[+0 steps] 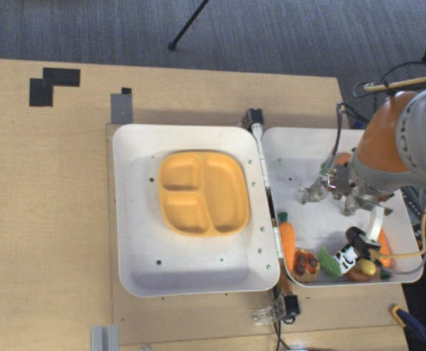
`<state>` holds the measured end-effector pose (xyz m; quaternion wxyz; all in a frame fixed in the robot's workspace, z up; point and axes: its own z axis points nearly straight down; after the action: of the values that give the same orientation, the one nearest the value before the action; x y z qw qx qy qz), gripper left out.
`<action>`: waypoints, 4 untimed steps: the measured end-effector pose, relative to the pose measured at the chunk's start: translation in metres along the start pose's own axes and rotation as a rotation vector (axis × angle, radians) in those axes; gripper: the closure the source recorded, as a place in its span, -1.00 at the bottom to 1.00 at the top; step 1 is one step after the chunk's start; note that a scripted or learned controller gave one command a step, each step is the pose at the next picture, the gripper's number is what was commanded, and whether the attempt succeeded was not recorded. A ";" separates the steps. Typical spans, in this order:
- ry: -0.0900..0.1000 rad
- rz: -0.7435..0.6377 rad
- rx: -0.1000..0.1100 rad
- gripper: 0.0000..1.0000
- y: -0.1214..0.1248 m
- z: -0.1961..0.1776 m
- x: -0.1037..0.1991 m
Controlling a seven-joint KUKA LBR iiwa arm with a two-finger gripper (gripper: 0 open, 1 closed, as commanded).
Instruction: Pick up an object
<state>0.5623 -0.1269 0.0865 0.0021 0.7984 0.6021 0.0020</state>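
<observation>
Bright, even overhead light; the white bins (198, 284) glare slightly. Soft shadows lie inside their rims. Sharp at centre, softer toward 3 o'clock.

- The bench (44, 218) is pale wood; it fills the view from nine o'clock across to about three.
- Two shallow white bins sit on it side by side, edges touching: the left bin (136, 269) at centre, the right bin (300, 148) toward three o'clock.
- Black patches (52, 85) lie flat on the wood at ten o'clock.
- A small grey bracket (122, 108) stands just beyond the left bin's eleven o'clock corner.
</observation>
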 end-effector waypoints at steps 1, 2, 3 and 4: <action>0.014 -0.126 0.052 -1.00 0.095 0.003 -0.011; 0.043 -0.275 0.102 -1.00 0.105 0.005 -0.020; 0.046 -0.351 0.102 -1.00 0.103 0.006 -0.022; 0.044 -0.292 0.097 -1.00 0.103 0.007 -0.021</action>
<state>0.6561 -0.1755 0.0799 -0.0496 0.7013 0.7111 -0.0100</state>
